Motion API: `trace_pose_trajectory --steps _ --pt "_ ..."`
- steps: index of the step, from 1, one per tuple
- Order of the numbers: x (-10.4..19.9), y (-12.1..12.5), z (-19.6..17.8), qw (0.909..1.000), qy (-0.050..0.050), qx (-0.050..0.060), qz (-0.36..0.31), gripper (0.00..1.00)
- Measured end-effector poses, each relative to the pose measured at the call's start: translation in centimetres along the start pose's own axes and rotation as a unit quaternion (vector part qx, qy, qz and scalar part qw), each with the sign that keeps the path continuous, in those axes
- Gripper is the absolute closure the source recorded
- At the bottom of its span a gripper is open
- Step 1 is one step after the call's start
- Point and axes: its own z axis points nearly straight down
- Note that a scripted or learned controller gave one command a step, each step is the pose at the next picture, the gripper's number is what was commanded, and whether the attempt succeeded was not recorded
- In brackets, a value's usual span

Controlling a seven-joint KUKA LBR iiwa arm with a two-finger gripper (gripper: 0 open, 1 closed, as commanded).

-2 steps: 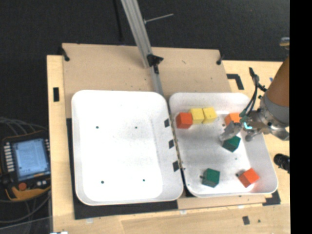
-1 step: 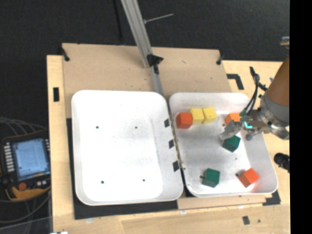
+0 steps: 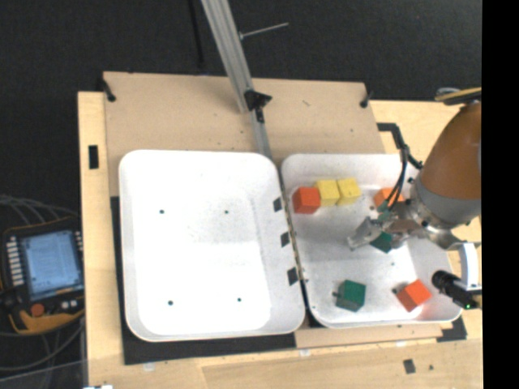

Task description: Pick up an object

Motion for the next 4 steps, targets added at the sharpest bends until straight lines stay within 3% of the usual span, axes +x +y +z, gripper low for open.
trace_pose_trajectory --steps 1,2,3,4 --pt "-0.3 0.0 6.3 1.0000 0.000 0.000 0.000 0.00" --pt "-0.5 0.0 7.5 1.0000 -0.001 -0.003 0.001 0.00" --pt "-0.5 0.2 6.4 1.0000 0.000 -0.006 0.003 1.00" --pt "-1.4 -0.3 0.5 1.0000 -0.001 -0.006 0.002 1.00"
